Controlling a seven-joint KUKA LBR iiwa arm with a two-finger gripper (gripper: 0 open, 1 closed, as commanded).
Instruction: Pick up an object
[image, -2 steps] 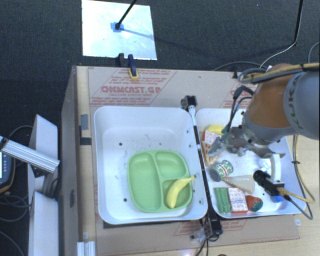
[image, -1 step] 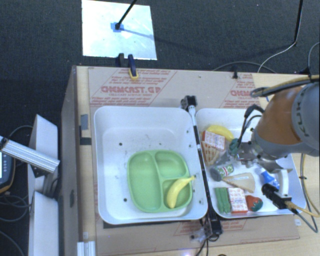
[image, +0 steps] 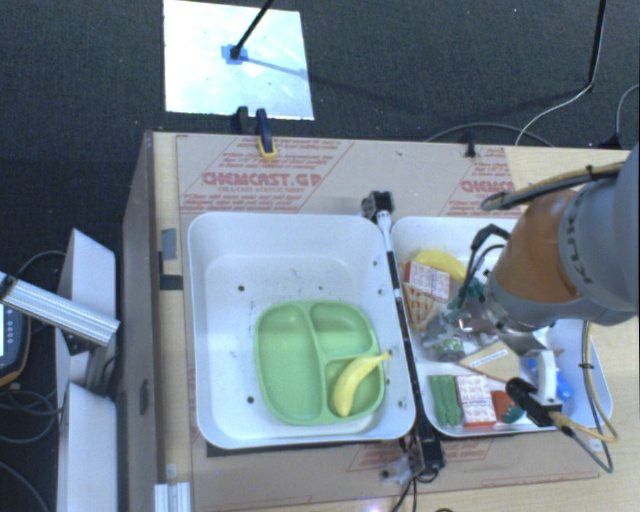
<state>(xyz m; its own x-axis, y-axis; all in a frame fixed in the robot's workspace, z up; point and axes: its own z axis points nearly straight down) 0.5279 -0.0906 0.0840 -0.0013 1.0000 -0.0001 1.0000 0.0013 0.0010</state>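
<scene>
Fingers are hanging low over clutter in the right bin; I cannot tell their state.
Clear wrapped packet is lying just beneath them, waffle pack sitting just beside.

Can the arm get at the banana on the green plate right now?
Probably yes: the banana lies uncovered on the green plate, nothing on it. The arm is over the right bin and must cross over.
</scene>
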